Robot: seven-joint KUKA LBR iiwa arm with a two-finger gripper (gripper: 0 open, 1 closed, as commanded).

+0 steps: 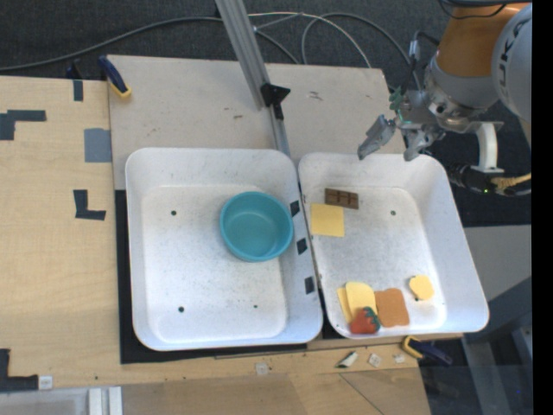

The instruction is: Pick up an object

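The arm enters from the right, its orange band high in the upper right corner, and the hand [394, 142] hangs over the far rim of the right bin [458, 240], above the bin's back edge. Its two fingers [374, 138] stand apart, with nothing between them.

The right bin carries several small things. A dark brown chocolate bar [341, 199] lies near the far left of its floor, and a pale yellow square [327, 220] sits just beside it on the near side, almost touching. Toward the near edge of the bin, a yellow slice [358, 297] lies partly under an orange-brown slab [391, 307], and a red piece [365, 321] with a bit of green rests against both at their near left. A small yellow chunk [421, 287] lies by itself to the right of that cluster, close to the bin's right wall. All of these are well apart from the hand.

The left bin [151, 232] holds a teal bowl [256, 225], upright, a little right of the middle. A grey metal bar [246, 50] slants down from the top of the view to the gap between the two bins. The tabletop [52, 232] is pale wood with dark tape marks on the left
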